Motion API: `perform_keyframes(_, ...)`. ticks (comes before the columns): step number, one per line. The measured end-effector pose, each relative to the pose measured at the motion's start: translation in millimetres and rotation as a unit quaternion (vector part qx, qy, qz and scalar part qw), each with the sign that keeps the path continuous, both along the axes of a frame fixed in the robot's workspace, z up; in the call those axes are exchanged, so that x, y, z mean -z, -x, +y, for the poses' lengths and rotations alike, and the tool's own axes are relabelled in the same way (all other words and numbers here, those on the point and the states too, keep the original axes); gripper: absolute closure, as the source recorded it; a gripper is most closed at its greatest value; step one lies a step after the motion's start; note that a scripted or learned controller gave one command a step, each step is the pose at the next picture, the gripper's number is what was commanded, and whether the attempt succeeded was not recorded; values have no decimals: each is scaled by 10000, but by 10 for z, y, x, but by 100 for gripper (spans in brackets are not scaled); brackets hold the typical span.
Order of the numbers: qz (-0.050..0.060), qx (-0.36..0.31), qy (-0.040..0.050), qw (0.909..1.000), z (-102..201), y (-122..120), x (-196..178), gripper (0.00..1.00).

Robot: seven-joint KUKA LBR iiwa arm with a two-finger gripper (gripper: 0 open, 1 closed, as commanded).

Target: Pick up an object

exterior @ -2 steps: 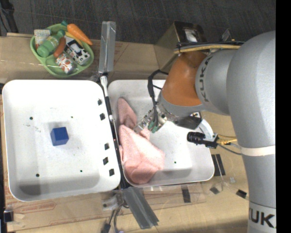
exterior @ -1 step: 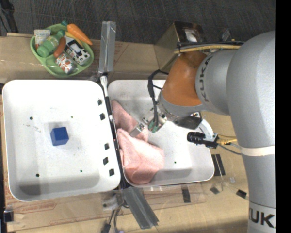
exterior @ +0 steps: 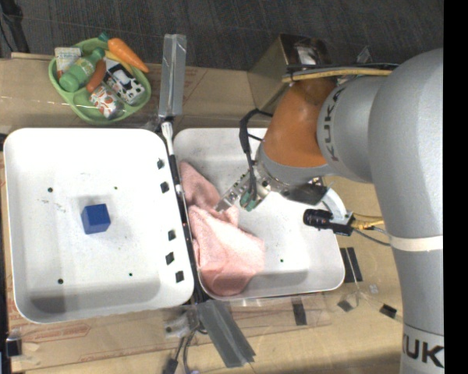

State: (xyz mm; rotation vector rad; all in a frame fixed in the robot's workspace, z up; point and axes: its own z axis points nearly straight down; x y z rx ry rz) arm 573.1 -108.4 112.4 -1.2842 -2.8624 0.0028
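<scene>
Over right bin [exterior: 296, 279], gripper [exterior: 235, 199] touches pink cloth's [exterior: 222, 244] upper edge; jaw opening cannot be told; blue cube [exterior: 96, 218] in left bin [exterior: 31, 232]

A pale pink cloth [exterior: 218, 236] lies just left of the hand [exterior: 240, 197], in a white bin [exterior: 296, 279]. Farther left, the other white bin [exterior: 31, 209] holds a solid blue cube [exterior: 96, 217]. Up and left of the hand, a light green bowl [exterior: 78, 104] carries an orange carrot [exterior: 127, 52] and a black-and-white patched toy [exterior: 126, 82]. The arm [exterior: 390, 131] is grey with an orange band [exterior: 300, 123]. The desk [exterior: 218, 80] is tan.
</scene>
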Motion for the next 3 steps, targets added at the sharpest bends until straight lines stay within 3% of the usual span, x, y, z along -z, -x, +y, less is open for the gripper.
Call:
perform_keyframes(1, -16, 467, 8, 9989, -131, 37, -36, 100)
perform_keyframes(2, -16, 467, 7, 9989, -132, 37, -37, 0)
perform_keyframes(3, -38, -29, 9, 10000, -655, 76, -1630, 0)
